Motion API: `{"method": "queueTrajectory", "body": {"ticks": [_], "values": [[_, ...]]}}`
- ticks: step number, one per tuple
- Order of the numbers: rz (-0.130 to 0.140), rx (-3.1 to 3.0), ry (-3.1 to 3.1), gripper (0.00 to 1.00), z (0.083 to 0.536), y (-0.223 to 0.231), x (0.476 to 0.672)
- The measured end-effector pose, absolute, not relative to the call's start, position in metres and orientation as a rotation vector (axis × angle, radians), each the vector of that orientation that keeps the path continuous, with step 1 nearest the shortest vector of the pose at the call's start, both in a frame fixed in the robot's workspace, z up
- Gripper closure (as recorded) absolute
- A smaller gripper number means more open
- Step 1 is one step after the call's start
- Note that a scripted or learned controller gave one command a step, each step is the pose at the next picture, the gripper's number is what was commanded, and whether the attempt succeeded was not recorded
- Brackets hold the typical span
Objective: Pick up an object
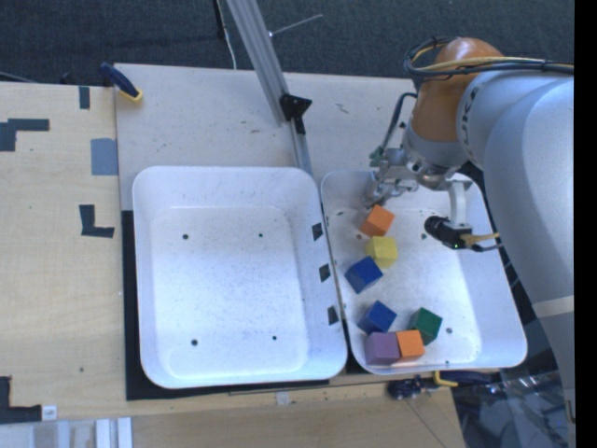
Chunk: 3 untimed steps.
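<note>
**Orange cube under the tool, nothing lifted yet**

The small orange cube (378, 220) lies in the right-hand white bin (485, 329), just below the tool (381, 192); whether the tool is apart or together I cannot tell. A yellow cube (382, 250) sits touching it, so a descent could nudge both. Two blue cubes (364, 273), a green, a purple and another orange also lie there.

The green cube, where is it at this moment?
The green cube lies in the right bin, near its front edge, just right of a blue cube and above an orange cube that sits beside a purple cube.
</note>
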State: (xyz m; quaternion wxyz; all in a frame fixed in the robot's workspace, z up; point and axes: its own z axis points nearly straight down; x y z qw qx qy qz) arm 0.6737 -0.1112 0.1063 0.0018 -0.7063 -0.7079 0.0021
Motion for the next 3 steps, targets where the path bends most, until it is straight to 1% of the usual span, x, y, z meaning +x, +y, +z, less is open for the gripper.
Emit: {"method": "queueTrajectory", "body": {"ticks": [1, 2, 3], "values": [[-0.006, -2.222, -2.227, 1.0, 0.167, -0.105, 0.68], [-0.006, -2.222, -2.228, 1.0, 0.23, -0.1, 0.677], [0.004, -2.22, -2.223, 1.0, 0.219, -0.099, 0.677]]}}
